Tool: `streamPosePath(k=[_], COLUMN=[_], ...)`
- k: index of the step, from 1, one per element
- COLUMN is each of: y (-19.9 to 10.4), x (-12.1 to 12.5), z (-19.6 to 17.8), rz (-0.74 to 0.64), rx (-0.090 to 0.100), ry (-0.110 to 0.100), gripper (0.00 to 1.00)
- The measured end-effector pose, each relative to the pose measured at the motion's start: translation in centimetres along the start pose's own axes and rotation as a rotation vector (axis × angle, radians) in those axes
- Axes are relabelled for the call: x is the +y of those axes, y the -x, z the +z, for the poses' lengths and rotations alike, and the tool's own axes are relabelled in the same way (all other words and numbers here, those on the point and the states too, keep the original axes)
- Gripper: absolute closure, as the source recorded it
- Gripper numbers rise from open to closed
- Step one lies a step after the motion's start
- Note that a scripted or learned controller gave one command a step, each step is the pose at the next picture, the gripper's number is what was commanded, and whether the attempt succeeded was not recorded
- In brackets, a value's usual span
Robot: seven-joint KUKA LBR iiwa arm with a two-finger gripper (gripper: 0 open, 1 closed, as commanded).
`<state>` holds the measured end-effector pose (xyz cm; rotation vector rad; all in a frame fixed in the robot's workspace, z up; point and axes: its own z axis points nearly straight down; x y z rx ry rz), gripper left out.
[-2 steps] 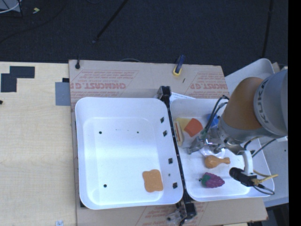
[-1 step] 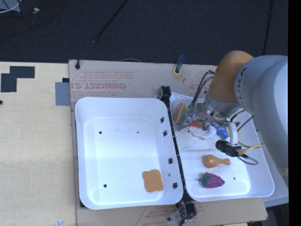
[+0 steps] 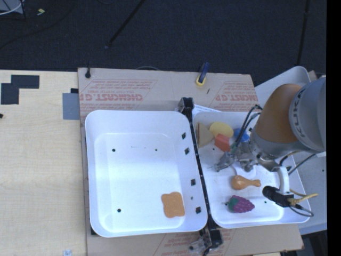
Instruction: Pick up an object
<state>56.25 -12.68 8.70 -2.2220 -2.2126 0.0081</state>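
My gripper (image 3: 234, 166) hangs low over the middle of the right bin (image 3: 272, 213), open, with nothing between its fingers (image 3: 220, 165). Just below it lies an orange drumstick-shaped toy (image 3: 245, 183). A purple bunch of grapes (image 3: 241, 204) rests near the bin's front wall. Behind the gripper sit a red block (image 3: 222, 142), a yellow piece (image 3: 220, 128) and a small blue item (image 3: 243, 136), partly hidden by the wrist. A flat orange toast-like piece (image 3: 173, 204) lies in the left bin (image 3: 101, 143), near its front right corner.
The arm's orange band (image 3: 277, 113) and grey body cover the right bin's far right side. A black cable end (image 3: 277, 195) hangs beside the grapes. A black divider (image 3: 193, 159) runs between the bins. Cardboard (image 3: 138, 92) lies under both.
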Motion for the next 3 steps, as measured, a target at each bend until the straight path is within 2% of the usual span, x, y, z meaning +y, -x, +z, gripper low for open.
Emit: streamPosePath(k=[1,2,3], y=[-4.5,-4.3,-10.9], x=[8.3,8.1,8.3], z=[-0.2,-1.3,-18.0], rz=[-0.007,-0.005,-0.01], rx=[-0.001,0.001,0.002], ry=[0.007,0.005,0.025], gripper=[0.0,1.0,1.0])
